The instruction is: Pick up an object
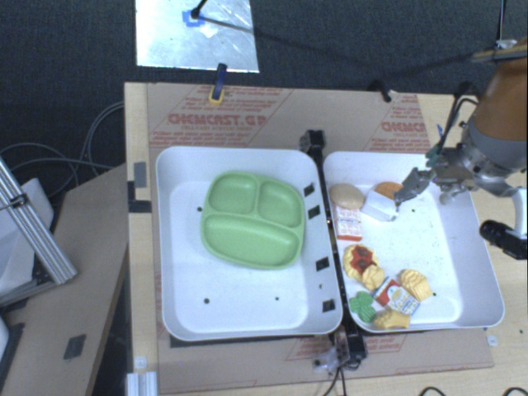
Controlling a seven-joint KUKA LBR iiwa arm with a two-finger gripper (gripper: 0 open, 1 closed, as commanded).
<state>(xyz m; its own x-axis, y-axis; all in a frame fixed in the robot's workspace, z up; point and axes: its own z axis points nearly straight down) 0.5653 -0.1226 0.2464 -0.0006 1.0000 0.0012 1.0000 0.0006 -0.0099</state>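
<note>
The right bin is the landmark. At its near edge lies a heap of toy food: green, yellow and red pieces. Farther in, near its left wall, sit a red packet and a tan bun. Beyond them the gripper hangs low over a white block and an orange piece; whether it is apart or together, I cannot tell. Left of the bin, a green tray rests in the other bin.

Grey arm, orange band, dark metal gripper
</note>
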